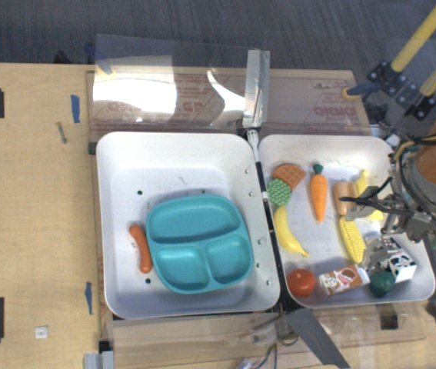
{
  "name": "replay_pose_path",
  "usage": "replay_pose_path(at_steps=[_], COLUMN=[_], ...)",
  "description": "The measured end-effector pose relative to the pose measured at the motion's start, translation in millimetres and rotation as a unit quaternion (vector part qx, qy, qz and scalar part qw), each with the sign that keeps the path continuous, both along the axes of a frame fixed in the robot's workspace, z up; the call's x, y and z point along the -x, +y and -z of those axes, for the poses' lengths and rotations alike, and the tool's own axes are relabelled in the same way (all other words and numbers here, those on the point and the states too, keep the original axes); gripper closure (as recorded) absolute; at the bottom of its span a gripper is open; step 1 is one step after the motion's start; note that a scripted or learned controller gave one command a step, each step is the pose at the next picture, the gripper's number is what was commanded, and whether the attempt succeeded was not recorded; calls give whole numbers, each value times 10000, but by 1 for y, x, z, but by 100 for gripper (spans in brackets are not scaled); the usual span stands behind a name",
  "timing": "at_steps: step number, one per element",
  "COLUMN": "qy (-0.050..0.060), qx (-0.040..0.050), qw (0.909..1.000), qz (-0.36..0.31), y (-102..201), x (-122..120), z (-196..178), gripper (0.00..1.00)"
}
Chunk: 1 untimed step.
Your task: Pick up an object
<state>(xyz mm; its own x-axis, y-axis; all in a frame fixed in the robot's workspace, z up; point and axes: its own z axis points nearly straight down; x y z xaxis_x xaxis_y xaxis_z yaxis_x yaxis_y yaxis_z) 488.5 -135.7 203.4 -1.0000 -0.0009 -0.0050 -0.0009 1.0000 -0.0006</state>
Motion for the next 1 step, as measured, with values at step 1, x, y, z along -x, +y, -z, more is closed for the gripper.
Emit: replay_pose_path(at_steps=[1], qy=[-98], qx=[4], qw=[9956], qz=[936], y=[0], x=[-82], z=[98], gripper=[0])
